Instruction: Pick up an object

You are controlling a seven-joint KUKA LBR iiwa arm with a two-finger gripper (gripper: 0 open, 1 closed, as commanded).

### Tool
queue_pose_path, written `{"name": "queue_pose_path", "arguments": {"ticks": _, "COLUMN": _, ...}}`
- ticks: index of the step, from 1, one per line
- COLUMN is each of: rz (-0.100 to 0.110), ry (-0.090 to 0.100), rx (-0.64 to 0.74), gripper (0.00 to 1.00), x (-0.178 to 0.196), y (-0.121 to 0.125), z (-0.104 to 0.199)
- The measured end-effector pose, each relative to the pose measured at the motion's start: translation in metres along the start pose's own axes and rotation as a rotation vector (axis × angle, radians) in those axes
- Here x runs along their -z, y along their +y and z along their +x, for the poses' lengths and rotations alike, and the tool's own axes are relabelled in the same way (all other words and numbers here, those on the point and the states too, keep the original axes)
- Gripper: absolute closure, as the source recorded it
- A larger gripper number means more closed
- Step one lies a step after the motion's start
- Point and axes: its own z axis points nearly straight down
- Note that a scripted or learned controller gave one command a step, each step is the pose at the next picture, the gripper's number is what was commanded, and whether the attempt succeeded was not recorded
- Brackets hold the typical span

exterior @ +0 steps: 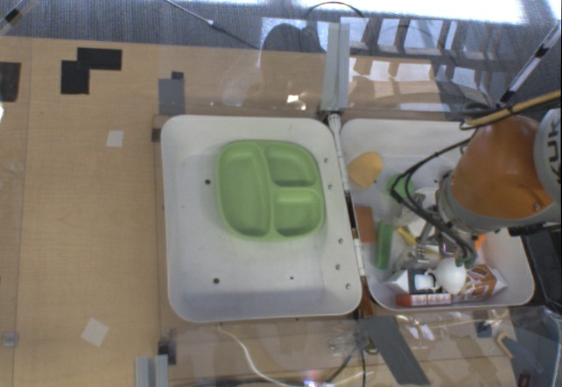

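**Gripper down among clutter in the right bin**

Fingertips were lost in a tangle of cables and small items, so whether the jaws stood apart, together or clamped on anything could not be told. The gripper sat low in the right bin, near its front half, with black and green cables looping over it from the wrist. Just in front of it lay a white egg-shaped object, and beneath that a flat carton in red-brown and white; its printing was too small and blurred to read. A green bar-shaped piece lay just to the gripper's left, with a small brown block beside it against the bin wall. Farther back, a yellow rounded object rested apart from the gripper near the divider between the bins.

Above the gripper rose the arm's orange band, and grey housing at the picture's edge bore part of dark lettering, cut off. In the left bin a green sectioned plate lay flat near the middle, well apart from the gripper.
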Motion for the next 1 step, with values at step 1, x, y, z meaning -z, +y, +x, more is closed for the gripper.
{"name": "queue_pose_path", "arguments": {"ticks": 1, "rz": -0.001, "ry": 0.049, "rx": 0.015, "gripper": 0.00, "x": 0.0017, "y": 0.0345, "z": -0.0727}}
